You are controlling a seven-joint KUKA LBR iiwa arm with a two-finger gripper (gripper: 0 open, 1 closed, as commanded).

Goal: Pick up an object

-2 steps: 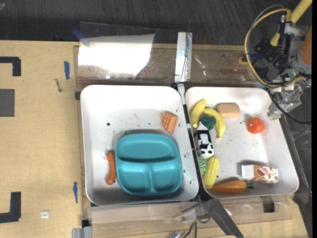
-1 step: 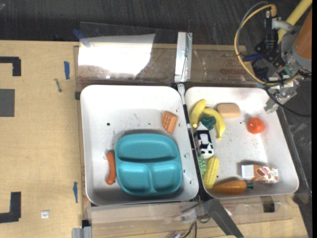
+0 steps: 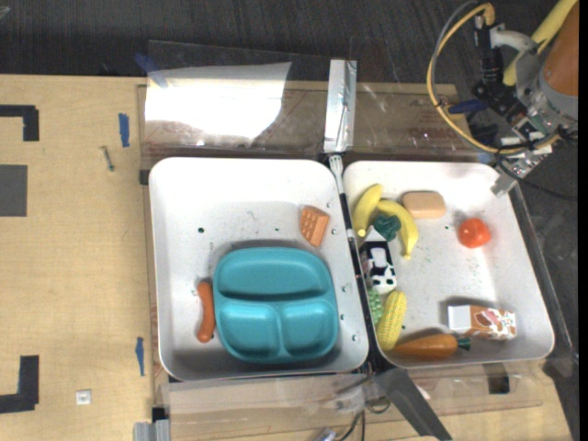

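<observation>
I've got the tool [image 3: 511, 165] parked over the right bin's [image 3: 537, 283] far right corner, can't tell its grip state. Tomato [image 3: 474, 232] sits just below it, bananas [image 3: 384, 215] further left.

One camera is looking down from above the bench [image 3: 64, 246] at a slant, far enough to be taking in both white bins: the left bin [image 3: 175, 191] and the right bin [image 3: 524, 274]. The arm [image 3: 551, 72] is entering at the upper right corner.
</observation>
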